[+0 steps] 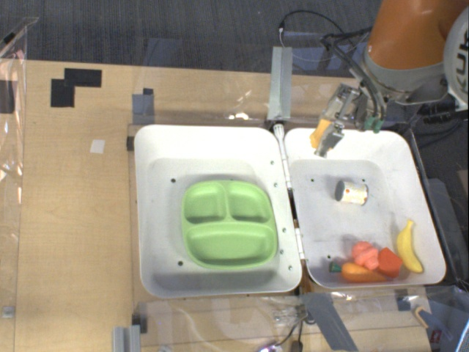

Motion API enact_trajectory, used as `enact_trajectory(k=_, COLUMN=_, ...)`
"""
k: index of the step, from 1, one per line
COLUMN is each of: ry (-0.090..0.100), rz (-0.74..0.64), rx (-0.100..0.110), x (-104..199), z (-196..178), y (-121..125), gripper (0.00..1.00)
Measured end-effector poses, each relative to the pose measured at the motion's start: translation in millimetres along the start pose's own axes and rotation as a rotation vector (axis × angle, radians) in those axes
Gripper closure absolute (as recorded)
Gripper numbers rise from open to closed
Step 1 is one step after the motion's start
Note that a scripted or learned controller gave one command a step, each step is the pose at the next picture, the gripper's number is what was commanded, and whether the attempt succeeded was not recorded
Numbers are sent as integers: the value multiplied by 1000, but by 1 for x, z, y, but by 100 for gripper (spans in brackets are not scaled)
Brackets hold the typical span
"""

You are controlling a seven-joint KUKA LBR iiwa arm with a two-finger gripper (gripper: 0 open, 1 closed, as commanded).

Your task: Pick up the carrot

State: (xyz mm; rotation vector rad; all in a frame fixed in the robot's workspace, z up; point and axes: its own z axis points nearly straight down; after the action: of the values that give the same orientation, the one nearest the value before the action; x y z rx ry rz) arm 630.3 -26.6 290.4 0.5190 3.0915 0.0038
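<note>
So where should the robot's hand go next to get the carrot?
Probably across the right bin toward its near edge: the gripper is at the far left corner, while the carrot lies at the near edge, near the banana.

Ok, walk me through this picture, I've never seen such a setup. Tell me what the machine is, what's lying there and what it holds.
One camera looks down at a slant on a bench. The grey and orange robot arm reaches in from the right; its gripper hangs over the right bin's far corner. That bin holds a carrot, a banana and a small cylinder. The left bin holds a green divided plate. A yellow-orange piece sits at the gripper; whether it is held, I cannot tell.
</note>
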Motion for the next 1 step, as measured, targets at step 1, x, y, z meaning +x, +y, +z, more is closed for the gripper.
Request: enact_trajectory(k=1, ry=3, rz=-157, rx=0, x=27, z=76, y=44, gripper=100)
